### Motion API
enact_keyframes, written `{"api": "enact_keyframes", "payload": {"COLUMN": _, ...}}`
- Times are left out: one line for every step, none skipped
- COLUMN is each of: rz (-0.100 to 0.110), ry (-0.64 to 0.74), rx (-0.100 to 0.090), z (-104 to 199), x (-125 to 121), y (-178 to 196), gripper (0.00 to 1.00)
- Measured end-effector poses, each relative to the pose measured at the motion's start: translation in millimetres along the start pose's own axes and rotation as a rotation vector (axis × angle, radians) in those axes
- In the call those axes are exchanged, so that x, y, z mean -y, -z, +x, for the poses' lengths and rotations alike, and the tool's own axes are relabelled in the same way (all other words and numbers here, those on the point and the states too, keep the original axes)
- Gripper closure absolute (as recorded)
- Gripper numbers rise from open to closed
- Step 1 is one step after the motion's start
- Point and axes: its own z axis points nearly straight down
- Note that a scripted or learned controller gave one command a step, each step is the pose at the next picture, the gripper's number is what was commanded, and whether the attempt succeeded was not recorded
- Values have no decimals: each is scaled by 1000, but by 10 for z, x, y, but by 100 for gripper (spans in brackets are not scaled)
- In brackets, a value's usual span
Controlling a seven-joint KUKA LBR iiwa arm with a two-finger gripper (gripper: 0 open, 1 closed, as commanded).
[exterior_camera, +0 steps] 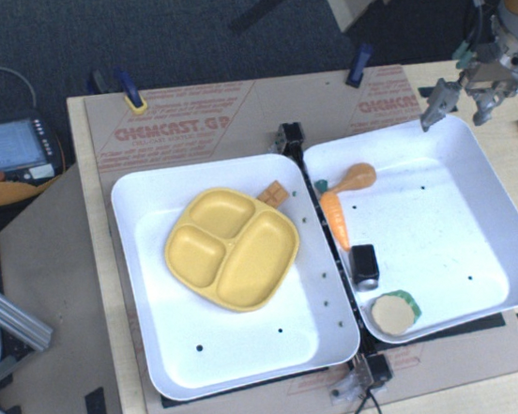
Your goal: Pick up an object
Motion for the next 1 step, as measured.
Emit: {"api": "enact_keyframes", "payload": {"rz": -12, "ry": 3, "rx": 3, "z": 6, "x": -20, "y": 75, "gripper": 0}}
